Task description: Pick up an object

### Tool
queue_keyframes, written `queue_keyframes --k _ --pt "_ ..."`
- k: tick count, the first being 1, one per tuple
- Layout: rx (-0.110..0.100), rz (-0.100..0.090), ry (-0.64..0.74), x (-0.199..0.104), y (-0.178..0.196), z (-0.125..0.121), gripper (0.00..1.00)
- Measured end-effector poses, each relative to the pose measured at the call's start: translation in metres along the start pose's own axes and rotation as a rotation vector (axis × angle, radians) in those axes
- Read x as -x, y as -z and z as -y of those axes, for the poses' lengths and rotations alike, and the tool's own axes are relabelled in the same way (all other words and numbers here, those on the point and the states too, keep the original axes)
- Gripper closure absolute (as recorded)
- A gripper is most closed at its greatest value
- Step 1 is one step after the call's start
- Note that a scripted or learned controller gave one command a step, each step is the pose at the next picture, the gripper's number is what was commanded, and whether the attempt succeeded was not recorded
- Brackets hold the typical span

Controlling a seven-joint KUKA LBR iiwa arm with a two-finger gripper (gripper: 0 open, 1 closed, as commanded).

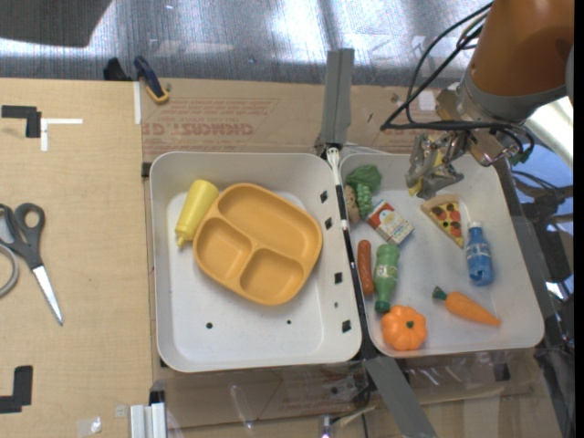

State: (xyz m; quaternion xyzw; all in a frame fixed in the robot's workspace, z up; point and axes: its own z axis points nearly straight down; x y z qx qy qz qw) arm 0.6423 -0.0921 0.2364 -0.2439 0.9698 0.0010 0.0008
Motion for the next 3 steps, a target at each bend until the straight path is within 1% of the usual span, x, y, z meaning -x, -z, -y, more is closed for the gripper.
queue_keyframes --k 1,2,3 --pt "0.000 -0.001 0.032 0.035 0.000 -0.027 1.00" --pt "0.001 -0.002 0.085 0.052 -0.028 -0.061 1.00" --pt "0.001 0.000 0.051 0.054 -0.017 -0.062 1.00"
